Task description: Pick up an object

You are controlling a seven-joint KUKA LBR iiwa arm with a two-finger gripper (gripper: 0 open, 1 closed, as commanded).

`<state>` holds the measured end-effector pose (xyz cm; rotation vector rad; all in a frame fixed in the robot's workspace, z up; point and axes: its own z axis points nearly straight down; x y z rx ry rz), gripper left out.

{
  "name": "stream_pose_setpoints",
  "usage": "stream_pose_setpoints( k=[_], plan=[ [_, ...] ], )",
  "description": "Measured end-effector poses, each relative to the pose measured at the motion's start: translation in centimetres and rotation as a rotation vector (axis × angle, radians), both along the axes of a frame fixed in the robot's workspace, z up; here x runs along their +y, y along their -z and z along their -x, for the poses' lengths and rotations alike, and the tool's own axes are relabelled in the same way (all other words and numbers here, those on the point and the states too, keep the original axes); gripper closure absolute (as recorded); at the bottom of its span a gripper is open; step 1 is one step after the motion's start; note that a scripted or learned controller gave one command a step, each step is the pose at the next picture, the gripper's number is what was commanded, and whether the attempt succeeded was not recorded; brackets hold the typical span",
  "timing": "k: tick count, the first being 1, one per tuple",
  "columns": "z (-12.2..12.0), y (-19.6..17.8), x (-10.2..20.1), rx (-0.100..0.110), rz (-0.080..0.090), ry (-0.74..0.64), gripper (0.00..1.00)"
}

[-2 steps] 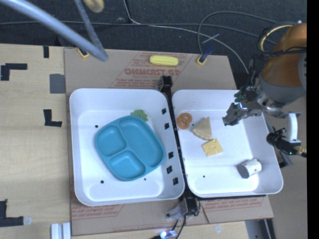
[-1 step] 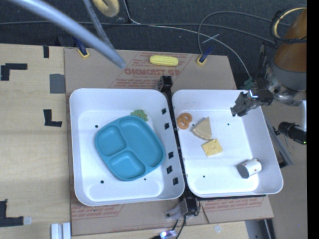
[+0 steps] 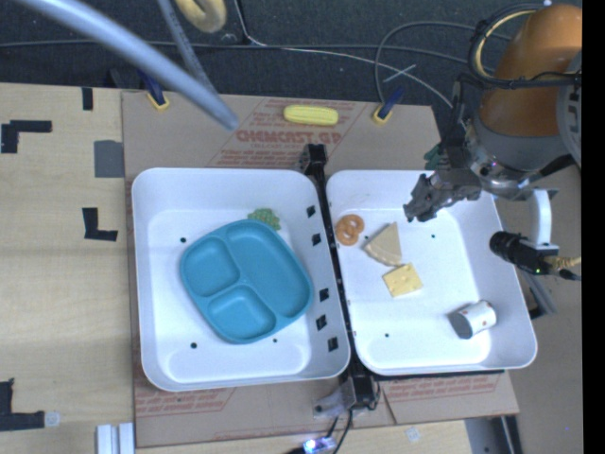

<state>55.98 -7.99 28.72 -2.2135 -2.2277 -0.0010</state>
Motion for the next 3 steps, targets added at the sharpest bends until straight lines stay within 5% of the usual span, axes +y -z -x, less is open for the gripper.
stream_pose_setpoints(
  k=[3],
  plan=[
    [0.0, 5.9, 16.4, 0.004, 0.001, 0.0, 1.0]
  ],
)
